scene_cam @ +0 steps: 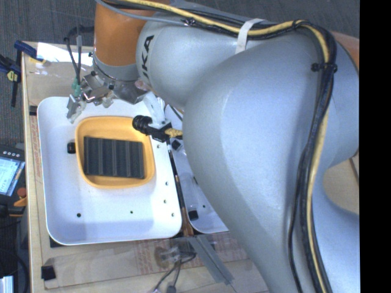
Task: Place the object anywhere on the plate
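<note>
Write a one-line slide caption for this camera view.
Grey arm reaches over the left white bin, gripper at the far edge of a yellow plate holding a dark ridged block.

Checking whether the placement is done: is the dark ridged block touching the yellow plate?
Touching. The camera view shows the dark ridged block lying flat inside the yellow plate, plate rim visible all around it.

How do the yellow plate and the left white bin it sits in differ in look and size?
The plate is yellow with a dark ribbed rectangle at its centre; the left bin is plain white with a few small dark holes. The plate is smaller and lies inside the bin, toward its far end, while the bin reaches well beyond it nearer the camera. Both are shallow with rounded corners.
</note>
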`<move>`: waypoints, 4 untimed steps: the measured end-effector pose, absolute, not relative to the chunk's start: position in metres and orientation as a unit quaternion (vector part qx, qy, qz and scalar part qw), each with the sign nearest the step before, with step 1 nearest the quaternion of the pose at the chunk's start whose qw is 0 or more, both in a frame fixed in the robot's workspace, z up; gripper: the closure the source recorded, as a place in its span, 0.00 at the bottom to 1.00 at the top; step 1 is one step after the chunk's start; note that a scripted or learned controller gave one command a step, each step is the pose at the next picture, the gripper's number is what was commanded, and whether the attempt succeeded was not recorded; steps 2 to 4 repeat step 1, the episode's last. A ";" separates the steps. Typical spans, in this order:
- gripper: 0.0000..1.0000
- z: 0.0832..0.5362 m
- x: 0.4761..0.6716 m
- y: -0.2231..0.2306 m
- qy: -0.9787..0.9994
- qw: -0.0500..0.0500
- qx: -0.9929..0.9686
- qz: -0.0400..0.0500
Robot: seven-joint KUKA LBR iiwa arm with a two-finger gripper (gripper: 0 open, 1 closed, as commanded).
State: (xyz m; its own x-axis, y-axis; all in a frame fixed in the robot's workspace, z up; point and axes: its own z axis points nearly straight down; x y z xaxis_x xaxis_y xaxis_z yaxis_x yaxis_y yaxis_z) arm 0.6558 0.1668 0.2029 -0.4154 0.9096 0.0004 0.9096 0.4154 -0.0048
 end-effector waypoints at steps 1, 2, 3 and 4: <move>0.00 0.228 0.656 0.210 -0.827 0.000 -0.562 0.001; 0.00 0.228 0.656 0.210 -0.827 0.000 -0.562 0.001; 0.00 0.228 0.656 0.210 -0.827 0.000 -0.562 0.001; 0.00 0.228 0.656 0.210 -0.827 0.000 -0.562 0.001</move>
